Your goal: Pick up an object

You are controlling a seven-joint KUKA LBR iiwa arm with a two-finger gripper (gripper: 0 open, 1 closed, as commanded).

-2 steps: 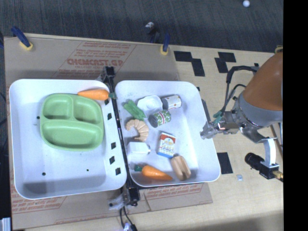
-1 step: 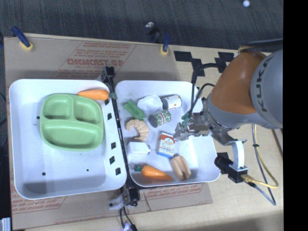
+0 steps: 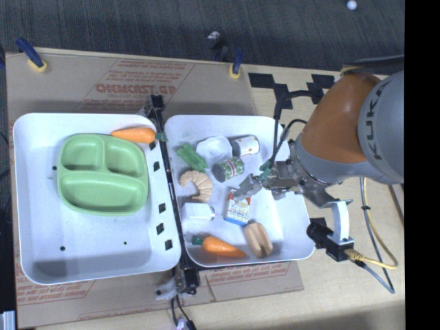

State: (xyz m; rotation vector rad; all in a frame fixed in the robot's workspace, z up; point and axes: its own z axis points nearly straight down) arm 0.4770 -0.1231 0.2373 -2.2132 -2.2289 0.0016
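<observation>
The divided plate (image 3: 103, 172) lies in the left bin (image 3: 34, 253) (a carrot (image 3: 135, 135) behind it).

Dark grey ribbed floor covering (image 3: 137, 12) spans the far side beyond the gripper (image 3: 256, 183). Beneath the gripper lies a light wooden bench (image 3: 385, 308), overlaid by a brown cardboard sheet (image 3: 137, 81) with red print. Blue clamps (image 3: 31, 55) pin the sheet's far edge, well apart from the gripper. Black-and-white marker patches (image 3: 289, 88) lie just beyond it. Lighting is even.
</observation>
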